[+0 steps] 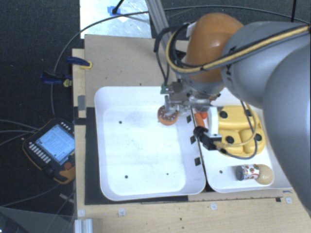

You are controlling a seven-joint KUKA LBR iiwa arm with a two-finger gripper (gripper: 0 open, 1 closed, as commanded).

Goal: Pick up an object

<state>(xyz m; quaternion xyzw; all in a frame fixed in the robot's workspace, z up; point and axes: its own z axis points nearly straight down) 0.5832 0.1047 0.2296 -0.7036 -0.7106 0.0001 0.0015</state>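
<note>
The thing I am after is the small round brown object (168,117), a disc-like piece with a pale rim, which I see at the upper right part of the left bin (141,178), close to the wall that divides it from the right bin (233,186). My tool (170,107) sits right on top of it, its metal tips reaching down to the disc's upper edge, and the disc seems to hang at the tips; whether it rests on the bin floor or is just clear of it, I cannot tell from this slant. Nor can I tell how far apart the tips stand: the wrist and its cables hide the gap, so I will not claim a hold. As I judge it, the step in hand is the grasp or the first bit of the lift, and doing it well means a straight, slow rise with the disc centred between the tips, watching that it comes up with the tool and does not tilt out, and keeping off the nearby bin wall. Further out, the right bin holds a yellow moulded piece (238,130) and a small bottle (252,173) lying on its side, well apart from my target; a teach pendant (51,147) lies left of the bench (116,62).
</note>
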